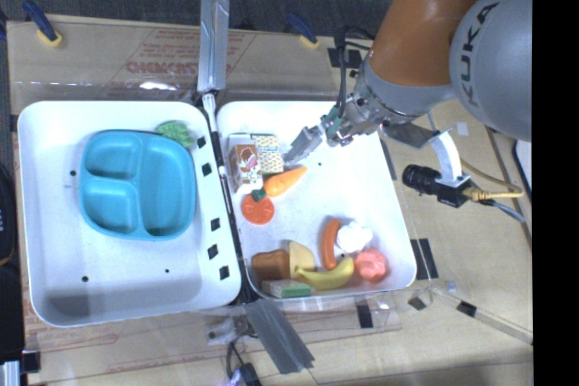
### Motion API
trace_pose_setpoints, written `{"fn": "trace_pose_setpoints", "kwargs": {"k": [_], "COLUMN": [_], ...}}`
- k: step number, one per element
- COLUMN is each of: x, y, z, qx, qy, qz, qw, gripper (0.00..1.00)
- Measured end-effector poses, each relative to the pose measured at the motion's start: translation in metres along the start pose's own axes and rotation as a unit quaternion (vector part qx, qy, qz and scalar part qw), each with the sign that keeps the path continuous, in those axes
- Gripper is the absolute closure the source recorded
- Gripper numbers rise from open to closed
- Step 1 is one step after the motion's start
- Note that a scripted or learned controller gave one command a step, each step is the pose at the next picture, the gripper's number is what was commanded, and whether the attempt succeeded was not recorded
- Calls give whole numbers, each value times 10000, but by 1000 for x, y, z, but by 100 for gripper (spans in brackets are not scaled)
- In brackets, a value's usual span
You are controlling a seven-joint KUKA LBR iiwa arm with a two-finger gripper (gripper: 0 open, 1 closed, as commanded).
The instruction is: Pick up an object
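Camera view: the gripper (298,149) hangs low in the right bin (391,194), just above the carrot (284,182) and beside a small box (245,165). Whether its pincer is apart or together, I cannot tell. Nothing looks lifted; the pick seems barely begun, with grasp and raise left.

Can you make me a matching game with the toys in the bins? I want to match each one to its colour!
Things:
1. divided tray
2. banana
3. carrot
4. leafy toy

Colours:
A. orange
B. green
C. blue
D. yellow

Pairs: 1-C, 2-D, 3-A, 4-B
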State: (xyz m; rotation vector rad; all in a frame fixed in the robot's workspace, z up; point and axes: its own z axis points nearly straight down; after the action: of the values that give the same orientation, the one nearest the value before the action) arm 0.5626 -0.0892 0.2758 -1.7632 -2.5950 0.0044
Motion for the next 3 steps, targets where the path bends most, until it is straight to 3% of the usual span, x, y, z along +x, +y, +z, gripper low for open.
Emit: {"fn": "trace_pose_setpoints", "kwargs": {"k": [1,2,3], "x": [0,-23,-44], "y": [0,-25,-8], "z": [0,29,184], "qx": [1,-3,-25], "qy": [0,-1,-10], "qz": [0,-918,-377], "qw": [10000,9958,9993], "gripper": [0,0,0]}}
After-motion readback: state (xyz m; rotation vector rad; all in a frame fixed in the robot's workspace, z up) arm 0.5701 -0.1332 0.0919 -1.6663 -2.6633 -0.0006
